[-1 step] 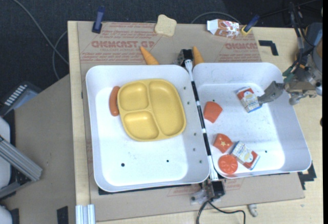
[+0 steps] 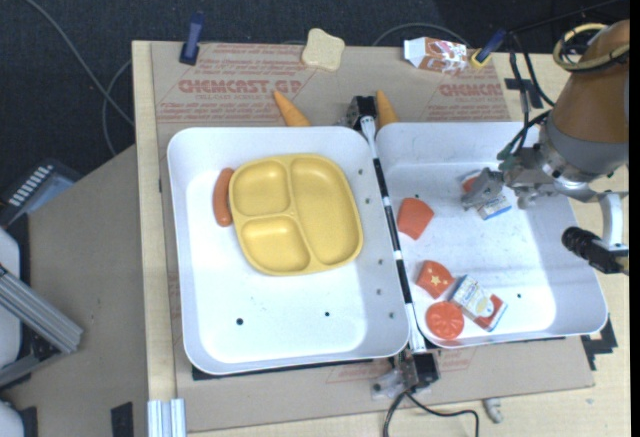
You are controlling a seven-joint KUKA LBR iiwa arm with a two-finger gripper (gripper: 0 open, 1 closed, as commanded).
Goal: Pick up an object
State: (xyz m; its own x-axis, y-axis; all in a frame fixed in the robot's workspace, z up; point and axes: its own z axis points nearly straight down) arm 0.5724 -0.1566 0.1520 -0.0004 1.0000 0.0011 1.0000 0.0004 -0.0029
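Note:
My gripper [image 2: 488,195] hangs low over the upper middle of the right bin [image 2: 560,265], at the end of the grey arm with its orange band [image 2: 595,95]. A small red thing [image 2: 469,184] shows at the gripper's left edge and a pale blue-white scrap [image 2: 494,211] lies just under it; whether either is held I cannot tell. Further left in this bin lies an orange-red block [image 2: 415,217]. Near the front sit a red piece with a yellow mark [image 2: 434,277], a round red tomato [image 2: 445,320] and a small white-and-red packet [image 2: 478,302].
The left bin [image 2: 200,275] bears a yellow divided plate [image 2: 295,213] with a sausage [image 2: 222,197] beside it. Behind the bins, on the board, lie a bread slice [image 2: 323,48], a carrot [image 2: 290,110], a small carton [image 2: 437,53] and a blue clip [image 2: 191,38].

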